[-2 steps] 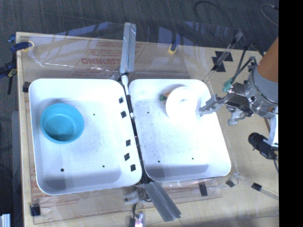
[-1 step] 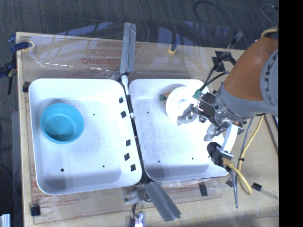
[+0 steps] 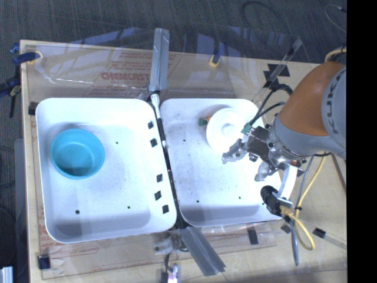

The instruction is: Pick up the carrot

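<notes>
A small orange and green piece [image 3: 203, 121], likely the carrot, peeks out at the left edge of a white round plate [image 3: 224, 128] in the back of the right bin [image 3: 200, 193]. Most of it is hidden by the plate. My gripper [image 3: 246, 164] hangs over the right part of that bin, just in front and to the right of the plate. It stands open, its fingers [image 3: 231, 154] spread apart with nothing between them. The carrot piece lies roughly a plate's width to the left of the gripper.
A blue bowl [image 3: 77, 152] sits in the left bin [image 3: 100, 217]. A black-tabbed divider [image 3: 160, 164] separates the bins. My arm's orange band [image 3: 315, 102] and cables [image 3: 297, 217] overhang the right bin's right wall.
</notes>
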Controlling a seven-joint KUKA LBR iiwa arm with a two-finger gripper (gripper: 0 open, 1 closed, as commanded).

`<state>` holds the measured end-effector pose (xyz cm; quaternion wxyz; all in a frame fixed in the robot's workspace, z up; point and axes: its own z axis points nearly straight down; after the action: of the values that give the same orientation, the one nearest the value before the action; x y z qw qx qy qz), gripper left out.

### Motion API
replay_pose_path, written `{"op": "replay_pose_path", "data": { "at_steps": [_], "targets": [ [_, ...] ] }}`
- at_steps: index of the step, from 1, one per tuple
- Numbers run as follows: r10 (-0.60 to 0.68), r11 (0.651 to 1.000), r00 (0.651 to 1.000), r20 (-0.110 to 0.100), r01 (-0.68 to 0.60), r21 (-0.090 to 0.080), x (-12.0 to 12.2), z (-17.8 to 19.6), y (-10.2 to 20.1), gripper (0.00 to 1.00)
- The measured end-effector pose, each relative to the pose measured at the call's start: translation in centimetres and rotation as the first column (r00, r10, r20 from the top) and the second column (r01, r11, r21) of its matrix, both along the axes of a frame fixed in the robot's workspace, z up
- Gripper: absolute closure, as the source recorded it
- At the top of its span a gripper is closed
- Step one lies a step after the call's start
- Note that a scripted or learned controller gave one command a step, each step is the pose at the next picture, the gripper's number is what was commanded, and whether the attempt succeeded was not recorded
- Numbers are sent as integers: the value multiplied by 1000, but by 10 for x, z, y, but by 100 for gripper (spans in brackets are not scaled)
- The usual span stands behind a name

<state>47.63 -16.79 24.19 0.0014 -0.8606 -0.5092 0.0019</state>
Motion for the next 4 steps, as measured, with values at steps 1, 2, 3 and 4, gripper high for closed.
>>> {"op": "replay_pose_path", "data": {
  "at_steps": [1,2,3,4],
  "targets": [
    [21,1000,1000,0,-21,0,0,-51,33,0],
    [245,970,970,3,-245,0,28,-84,-2,0],
    [-40,999,999,5,40,-1,1,10,-15,0],
    [-156,988,988,0,156,1,0,-40,22,0]
  ]
}}
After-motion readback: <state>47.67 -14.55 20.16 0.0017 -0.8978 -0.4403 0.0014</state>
